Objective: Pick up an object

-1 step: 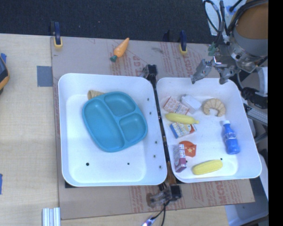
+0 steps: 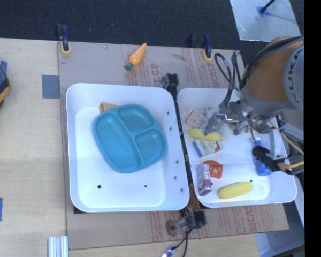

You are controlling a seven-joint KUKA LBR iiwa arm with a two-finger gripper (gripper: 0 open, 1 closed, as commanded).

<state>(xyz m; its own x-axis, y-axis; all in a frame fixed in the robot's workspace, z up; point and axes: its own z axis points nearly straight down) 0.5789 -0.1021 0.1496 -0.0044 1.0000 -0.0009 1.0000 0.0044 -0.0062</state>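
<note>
The right bin (image 2: 278,194) holds several small items. A yellow banana-like toy (image 2: 206,136) lies near its left wall, and a yellow corn cob (image 2: 235,190) lies near the front. A red and white packet (image 2: 213,169), a small dark red can (image 2: 204,180) and a blue and white card (image 2: 202,148) sit between them. A blue piece (image 2: 262,168) rests at the right. My gripper (image 2: 212,122) hangs low over the back of this bin, just above and behind the banana toy. No item shows in its grasp.
The left bin (image 2: 85,194) carries a blue divided plate (image 2: 130,137) with a tan piece (image 2: 104,107) poking out behind it. An orange carrot toy (image 2: 137,54) lies on the board behind the bins. Cables and the arm (image 2: 270,79) crowd the right bin's far right.
</note>
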